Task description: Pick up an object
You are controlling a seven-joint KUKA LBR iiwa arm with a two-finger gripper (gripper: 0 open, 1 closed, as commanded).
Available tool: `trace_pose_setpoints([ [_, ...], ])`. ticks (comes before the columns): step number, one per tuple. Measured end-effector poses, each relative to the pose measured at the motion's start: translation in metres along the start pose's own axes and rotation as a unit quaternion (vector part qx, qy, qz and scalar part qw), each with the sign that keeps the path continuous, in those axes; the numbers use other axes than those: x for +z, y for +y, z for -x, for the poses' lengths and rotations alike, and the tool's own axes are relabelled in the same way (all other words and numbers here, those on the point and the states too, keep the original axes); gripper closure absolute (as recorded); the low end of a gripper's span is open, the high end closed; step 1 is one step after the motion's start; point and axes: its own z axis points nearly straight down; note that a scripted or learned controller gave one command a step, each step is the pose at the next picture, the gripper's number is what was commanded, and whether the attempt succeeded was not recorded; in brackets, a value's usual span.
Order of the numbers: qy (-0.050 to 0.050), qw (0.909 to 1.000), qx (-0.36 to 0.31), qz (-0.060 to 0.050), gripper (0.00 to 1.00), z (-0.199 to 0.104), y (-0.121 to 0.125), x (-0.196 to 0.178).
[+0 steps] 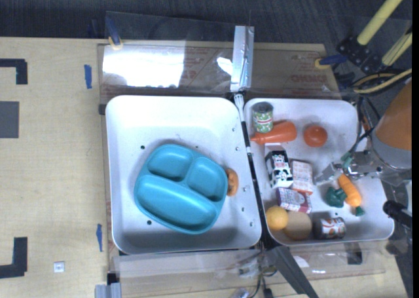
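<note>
The right bin point(340, 112) holds several toy groceries. Among them are a green can point(262, 117), a large orange carrot point(275, 133), a red tomato point(315, 135) and a cow-patterned milk carton point(279, 167). There are also pink-and-white packets point(301, 175), a yellow-orange fruit point(277, 218), a brown potato-like lump point(298, 224) and a small can on its side point(329, 226). A small carrot with a green top point(349, 192) lies at the bin's right side. My gripper point(345, 167) hangs low over the right side of this bin, just above and beside the small carrot. I see nothing held in it.
The left bin point(124, 126) carries a blue divided tray point(181, 186) with a small orange object point(232, 182) against its right rim. A clear plastic sheet point(170, 61) and a metal bar point(242, 57) lie behind the bins. Cables point(376, 80) run at the back right.
</note>
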Motion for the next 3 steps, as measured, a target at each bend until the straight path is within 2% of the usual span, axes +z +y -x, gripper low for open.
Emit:
trace_pose_setpoints([
  [1,-0.001,1.0,0.001,0.0,1.0,0.001,0.0,-0.009],
  [2,-0.002,0.9994,-0.034,0.002,1.0,-0.032,0.021,-0.116],
  [3,-0.002,1.0,0.009,0.001,1.0,-0.008,0.013,-0.176],
])
